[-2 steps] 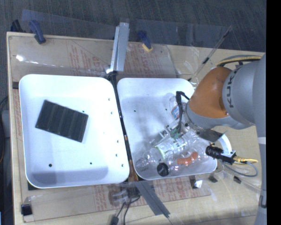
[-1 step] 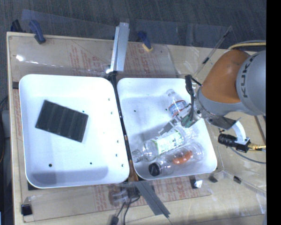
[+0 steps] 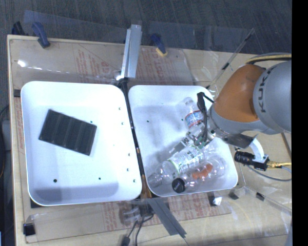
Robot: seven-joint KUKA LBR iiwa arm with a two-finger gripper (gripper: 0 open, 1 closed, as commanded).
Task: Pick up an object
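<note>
Reaching in from the right, gripper (image 3: 198, 137) is seen low in right bin (image 3: 154, 117) over clear bottles (image 3: 187, 160); jaw state can't be told. Dark pad (image 3: 68, 131) lies in left bin (image 3: 36, 173).

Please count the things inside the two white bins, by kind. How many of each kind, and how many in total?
Dark flat ridged panel in the left bin: 1
Clear plastic bottles, one upright and one lying, in the right bin: 2
Total: 3
</note>
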